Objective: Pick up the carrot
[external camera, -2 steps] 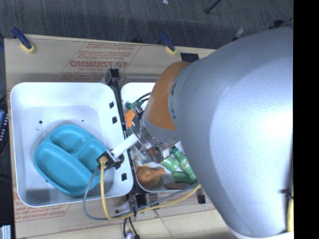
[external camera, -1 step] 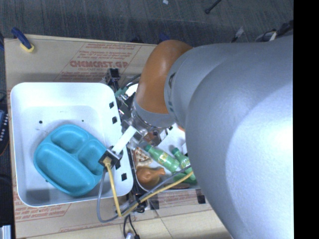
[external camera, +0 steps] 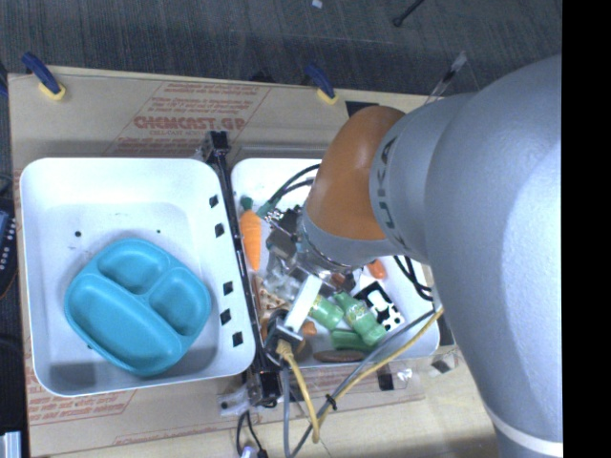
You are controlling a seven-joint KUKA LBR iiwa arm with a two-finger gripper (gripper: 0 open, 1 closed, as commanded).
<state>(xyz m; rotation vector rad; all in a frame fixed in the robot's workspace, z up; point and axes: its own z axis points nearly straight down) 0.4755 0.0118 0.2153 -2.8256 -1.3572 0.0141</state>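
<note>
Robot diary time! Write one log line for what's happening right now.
task: pick up carrot | carrot: lying at right bin's left wall, not held | gripper: low beside it | left bin: blue tray

Carrot (external camera: 251,238) — orange, lengthwise, right bin's left wall.

Red print on the cardboard sheet (external camera: 191,113) covering the surface reads "CHEMCAST GP" in large letters, above the left bin. Smaller red lines around it are too fine to read. More red print shows on the cardboard's lower left corner, illegible. Dark letters on the grey arm (external camera: 401,175) are partly visible and cannot be read with certainty.
</note>
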